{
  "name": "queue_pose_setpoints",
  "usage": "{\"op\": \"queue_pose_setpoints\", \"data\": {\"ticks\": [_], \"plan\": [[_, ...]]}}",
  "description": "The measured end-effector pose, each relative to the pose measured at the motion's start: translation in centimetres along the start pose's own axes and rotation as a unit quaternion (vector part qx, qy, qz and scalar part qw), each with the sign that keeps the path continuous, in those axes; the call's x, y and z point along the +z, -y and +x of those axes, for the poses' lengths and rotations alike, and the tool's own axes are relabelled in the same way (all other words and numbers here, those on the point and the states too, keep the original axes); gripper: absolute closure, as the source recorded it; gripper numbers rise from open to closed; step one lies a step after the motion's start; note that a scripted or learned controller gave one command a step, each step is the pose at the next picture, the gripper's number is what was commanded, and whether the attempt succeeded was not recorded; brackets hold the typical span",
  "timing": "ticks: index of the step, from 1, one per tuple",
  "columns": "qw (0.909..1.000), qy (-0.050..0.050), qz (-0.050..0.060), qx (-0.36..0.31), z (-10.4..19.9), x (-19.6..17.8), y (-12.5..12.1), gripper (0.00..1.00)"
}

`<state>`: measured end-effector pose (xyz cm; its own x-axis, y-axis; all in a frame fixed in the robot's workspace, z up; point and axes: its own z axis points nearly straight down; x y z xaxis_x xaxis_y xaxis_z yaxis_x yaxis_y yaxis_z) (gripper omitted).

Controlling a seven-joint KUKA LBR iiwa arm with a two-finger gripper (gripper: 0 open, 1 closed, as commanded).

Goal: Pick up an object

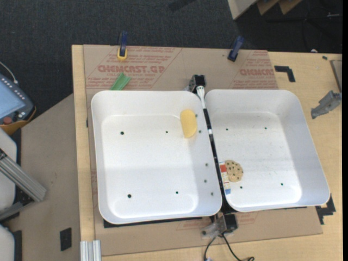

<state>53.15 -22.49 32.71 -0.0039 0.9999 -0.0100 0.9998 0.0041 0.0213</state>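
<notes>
2 shallow white plastic bins sit side by side on a table topped with brown board that carries red printed lettering. The left white bin holds a pale yellow, rounded oblong object, which lies flat in the bin's far right part, near the right wall and well apart from everything else. The right white bin holds a round tan cookie with dark chips, lying in the near left part of that bin, just beside its left wall. A small red, white and blue label sits at the cookie's left edge; whether the 2 touch is not clear. Small black dots mark the floors of both bins.

A thin black strip runs along the seam where the bins meet, from a black clip at the far end to another black clip with a cable at the near end.

On the far edge of the table, a blue and yellow clamp stands to the left and a plain blue clamp to the right. A short green strip lies on the board just beyond the left bin's far left corner. A small grey metal piece rests at the table's right side, just beside the right bin's far right corner. Dark carpeted floor surrounds the table on the far and left sides.
</notes>
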Motion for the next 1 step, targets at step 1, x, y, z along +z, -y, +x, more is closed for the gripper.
{"op": "queue_pose_setpoints", "data": {"ticks": [1], "plan": [[1.0, -0.001, 0.0, 0.001, 1.51, -16.76, 4.96, 0.0]]}}
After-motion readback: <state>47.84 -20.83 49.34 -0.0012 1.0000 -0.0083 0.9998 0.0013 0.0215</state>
